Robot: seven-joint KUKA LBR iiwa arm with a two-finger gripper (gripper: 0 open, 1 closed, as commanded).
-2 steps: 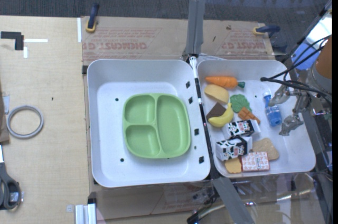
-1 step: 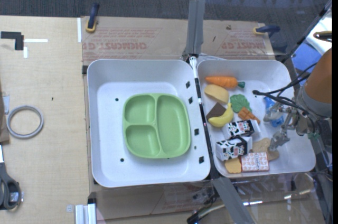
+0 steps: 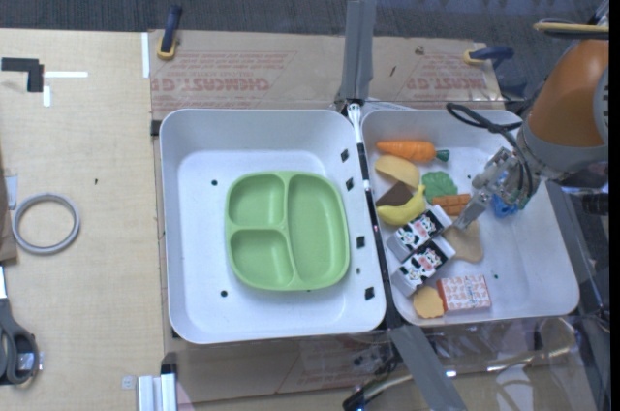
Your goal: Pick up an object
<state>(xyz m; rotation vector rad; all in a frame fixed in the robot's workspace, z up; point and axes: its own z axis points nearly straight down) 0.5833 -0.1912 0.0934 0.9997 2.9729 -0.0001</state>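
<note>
Arm reaches in frm right; end effector low over right bin, open/shut state unclear.

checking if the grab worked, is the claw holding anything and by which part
Cannot be told. The claw is low in the right bin, beside the banana and green toy; no object is visibly held.

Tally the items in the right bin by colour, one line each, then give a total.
Orange: 2, carrot, small orange piece
Yellow: 3, banana, wedge, round piece
Green: 1, broccoli
Black-and-white: 2, cartons
Pink: 1, box
Tan: 1, flat piece
Total: 10
</note>
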